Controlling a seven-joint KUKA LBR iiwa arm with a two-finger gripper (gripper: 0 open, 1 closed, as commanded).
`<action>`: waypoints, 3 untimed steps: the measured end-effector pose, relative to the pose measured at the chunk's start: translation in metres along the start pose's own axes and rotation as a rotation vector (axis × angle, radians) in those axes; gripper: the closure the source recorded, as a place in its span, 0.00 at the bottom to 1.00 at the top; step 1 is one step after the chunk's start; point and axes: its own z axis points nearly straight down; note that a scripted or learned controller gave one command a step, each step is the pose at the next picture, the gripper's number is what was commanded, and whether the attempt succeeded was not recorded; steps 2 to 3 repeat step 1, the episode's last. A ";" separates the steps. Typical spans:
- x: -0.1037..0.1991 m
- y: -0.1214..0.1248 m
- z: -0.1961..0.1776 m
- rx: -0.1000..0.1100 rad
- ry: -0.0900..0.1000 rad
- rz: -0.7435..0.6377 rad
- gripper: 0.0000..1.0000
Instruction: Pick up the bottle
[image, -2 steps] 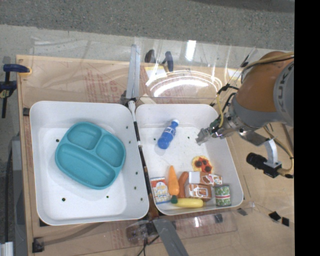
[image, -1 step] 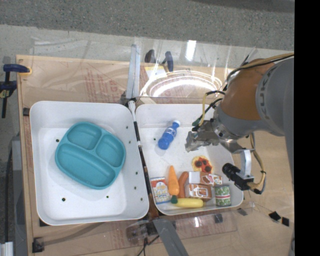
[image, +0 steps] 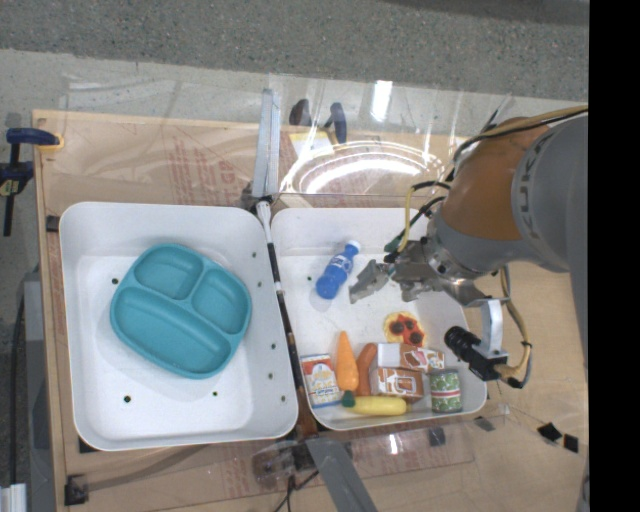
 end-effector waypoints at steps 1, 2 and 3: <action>0.004 0.051 0.091 0.000 -0.001 0.138 0.00; 0.004 0.051 0.091 0.000 -0.001 0.138 0.00; 0.004 0.051 0.091 0.000 -0.001 0.138 0.00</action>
